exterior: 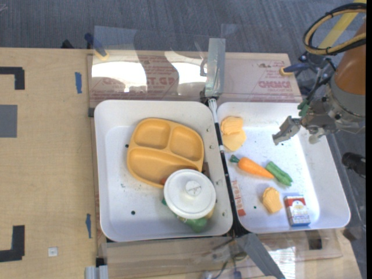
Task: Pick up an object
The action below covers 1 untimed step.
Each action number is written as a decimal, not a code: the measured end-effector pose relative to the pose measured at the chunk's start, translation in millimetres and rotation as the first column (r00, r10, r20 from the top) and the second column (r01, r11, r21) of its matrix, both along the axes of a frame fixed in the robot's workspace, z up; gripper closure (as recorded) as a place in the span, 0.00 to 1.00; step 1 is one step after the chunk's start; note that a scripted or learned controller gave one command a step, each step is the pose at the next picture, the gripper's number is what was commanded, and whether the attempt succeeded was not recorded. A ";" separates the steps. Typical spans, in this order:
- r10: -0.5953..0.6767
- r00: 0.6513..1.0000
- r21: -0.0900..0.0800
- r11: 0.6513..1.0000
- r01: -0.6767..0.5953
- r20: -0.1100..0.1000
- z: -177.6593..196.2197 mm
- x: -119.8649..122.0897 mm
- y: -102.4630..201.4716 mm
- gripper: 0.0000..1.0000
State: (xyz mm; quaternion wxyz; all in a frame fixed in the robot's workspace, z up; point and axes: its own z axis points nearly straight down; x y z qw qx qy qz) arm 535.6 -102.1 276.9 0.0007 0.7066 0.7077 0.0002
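The right bin (325, 156) holds a pale yellow lumpy item (233, 132) at its far left. A carrot (253, 166) lies mid-bin, with a green pod (280, 174) at its right end. Nearer the front are a small yellow piece (271, 200) and a red-and-white box (297, 209). My gripper (300, 131) hovers over the bin's far right part, above bare floor, right of the yellow item and above the green pod. Its fingers (285, 131) stand apart, open, with nothing between them.
The left bin (110, 173) carries a yellow divided plate (165, 149) and a white lidded bowl (189, 192) overlapping its front edge, with something green (198, 224) under the bowl. A clear divider post (214, 68) rises behind the bins. Cardboard (43, 156) lies left.
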 end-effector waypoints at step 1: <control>-0.270 0.963 0.002 0.963 0.270 -0.008 -120.5 17.7 -21.1 0.00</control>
